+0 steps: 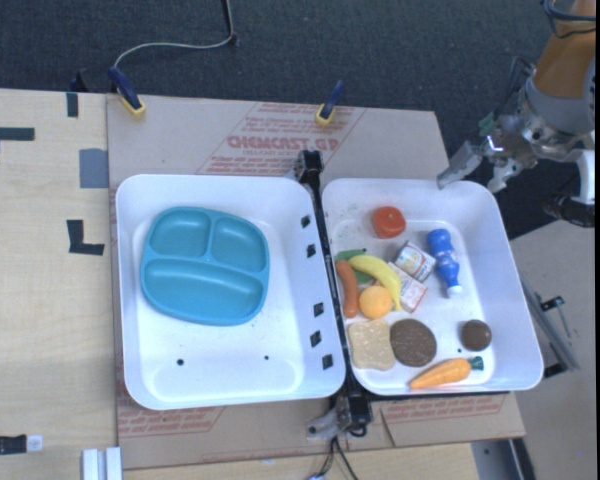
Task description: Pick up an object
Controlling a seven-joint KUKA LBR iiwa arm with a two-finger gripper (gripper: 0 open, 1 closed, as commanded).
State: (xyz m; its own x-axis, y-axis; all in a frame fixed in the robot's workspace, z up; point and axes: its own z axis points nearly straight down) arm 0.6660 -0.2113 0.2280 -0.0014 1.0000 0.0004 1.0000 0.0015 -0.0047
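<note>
Plastic toy food in right bin point(500, 230), camera view: red tomato point(387, 220) far, banana point(378, 271), orange point(376, 302), blue bottle point(442, 256), bread point(371, 344), brown patty point(413, 340), carrot point(442, 372) near. Likely light, stiff, slick; tomato stands clear, take across its sides. Left bin point(130, 268) holds blue divided plate point(206, 266). Claw point(477, 165) apart, holding nothing, above right bin's far-right corner.

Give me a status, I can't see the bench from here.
Hand open, holding nothing, above right bin's far corner. Toy food untouched in that bin; tomato and blue bottle nearest. Nothing in the way.
</note>
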